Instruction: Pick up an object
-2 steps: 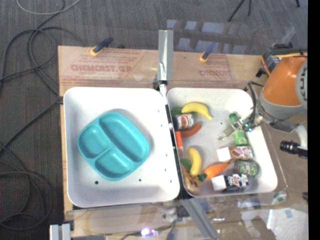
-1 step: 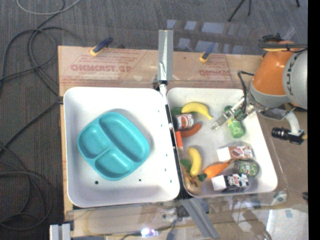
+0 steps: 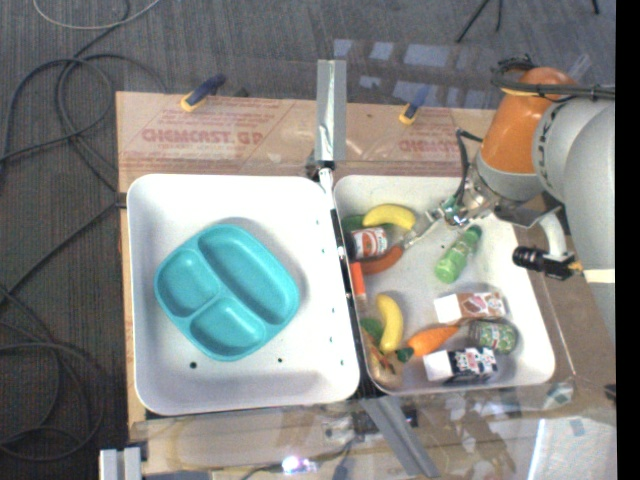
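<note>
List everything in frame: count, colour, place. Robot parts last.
bins: 2, white, side by side on the bench
divided tray: 1, teal, centre of left bin
bananas: 2, yellow, right bin, one at the top, one lower left
bottle: 1, green, right bin, upper middle
jar: 1, red label, right bin, under the top banana
carrot: 1, orange, right bin, lower middle
small packages: several, mixed colours, right bin, lower right; exact count unclear
clamps: 2, blue and yellow, on the board's far edge
cables: several, black, on the floor at left
arm: 1, grey with orange band, from the right
gripper: 1, over the right bin's top, near the green bottle
</note>
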Robot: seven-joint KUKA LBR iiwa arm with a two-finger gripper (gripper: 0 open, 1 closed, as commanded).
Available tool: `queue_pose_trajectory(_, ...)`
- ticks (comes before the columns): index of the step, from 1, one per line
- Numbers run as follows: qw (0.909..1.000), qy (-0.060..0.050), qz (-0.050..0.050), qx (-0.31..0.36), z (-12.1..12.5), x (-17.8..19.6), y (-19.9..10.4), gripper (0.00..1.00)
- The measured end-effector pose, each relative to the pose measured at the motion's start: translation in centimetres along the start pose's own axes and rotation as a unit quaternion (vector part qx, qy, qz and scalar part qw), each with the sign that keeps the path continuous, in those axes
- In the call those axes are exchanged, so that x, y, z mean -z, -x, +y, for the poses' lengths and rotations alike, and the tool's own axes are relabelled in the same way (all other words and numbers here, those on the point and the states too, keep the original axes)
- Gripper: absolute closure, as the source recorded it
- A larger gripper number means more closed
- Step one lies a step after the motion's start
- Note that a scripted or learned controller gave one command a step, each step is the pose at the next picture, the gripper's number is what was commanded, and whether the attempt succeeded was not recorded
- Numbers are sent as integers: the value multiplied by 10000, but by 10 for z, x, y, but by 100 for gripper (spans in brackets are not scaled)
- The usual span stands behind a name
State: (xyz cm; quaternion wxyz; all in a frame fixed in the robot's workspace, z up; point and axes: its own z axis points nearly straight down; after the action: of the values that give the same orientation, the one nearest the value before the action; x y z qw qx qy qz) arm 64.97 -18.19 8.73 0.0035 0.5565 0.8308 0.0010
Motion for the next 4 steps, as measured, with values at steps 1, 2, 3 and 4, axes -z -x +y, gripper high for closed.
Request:
queue_pose_trajectory(1, 9981, -48, 34, -618, 17, -1, 10, 0)
queue_pose_trajectory(2, 9863, -135, -15, -1641, 21, -1, -15, 0)
queue_pose_trajectory(3, 9729, 1, -29, -2312, 2, 1, -62, 0)
queue_pose_trajectory(4, 9731, 6, -30, -2305, 3, 10, -61, 100)
